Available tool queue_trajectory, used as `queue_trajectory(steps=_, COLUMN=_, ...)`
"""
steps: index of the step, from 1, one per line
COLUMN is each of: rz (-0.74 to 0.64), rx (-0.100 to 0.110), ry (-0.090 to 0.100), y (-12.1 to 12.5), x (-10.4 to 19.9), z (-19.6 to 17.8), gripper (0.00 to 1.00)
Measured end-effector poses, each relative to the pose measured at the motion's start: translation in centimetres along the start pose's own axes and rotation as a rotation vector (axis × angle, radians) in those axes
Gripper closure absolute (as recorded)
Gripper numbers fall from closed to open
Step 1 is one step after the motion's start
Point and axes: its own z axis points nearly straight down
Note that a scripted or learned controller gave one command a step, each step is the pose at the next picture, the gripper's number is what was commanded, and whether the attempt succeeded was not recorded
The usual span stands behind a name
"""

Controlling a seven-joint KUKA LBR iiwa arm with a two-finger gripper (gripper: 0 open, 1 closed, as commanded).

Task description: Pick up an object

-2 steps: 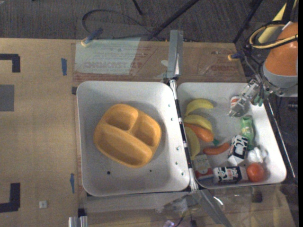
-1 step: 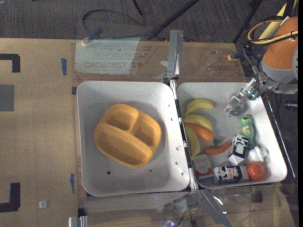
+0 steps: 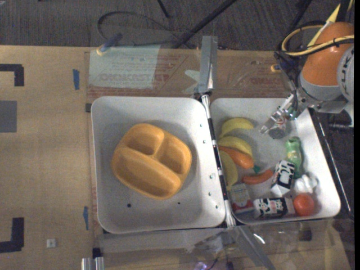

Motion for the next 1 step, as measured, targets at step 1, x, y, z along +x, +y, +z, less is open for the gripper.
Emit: queue_trajectory(steps=1, rz=-0.004, rx=-0.014, ry=-0.022, y=0.48, x=-0.4, z=-1.28, gripper=1.0)
